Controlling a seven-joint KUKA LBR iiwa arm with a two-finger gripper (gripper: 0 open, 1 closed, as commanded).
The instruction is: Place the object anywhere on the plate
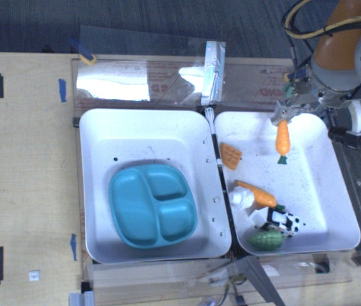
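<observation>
1. Gripper (287,115): jaws pinching the carrot (283,139) by its top end, carrying it above the right bin (333,190).
2. Carrot: hanging upright; probably light, stiff, slippery plastic.
3. Plate (152,204): waiting in the left bin (97,139).

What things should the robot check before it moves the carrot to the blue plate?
1. Carrot in the claw: ok, it hangs top-up from the claw's tip.
2. Carrot lifted off the right bin: cannot tell from this slanted view.
3. Blue plate ready in the left bin: ok, its compartments are bare.
4. Way across the divider: ok, nothing stands tall there.
5. Other toys, like the second carrot, out of the way: ok, they lie lower in the right bin.
</observation>
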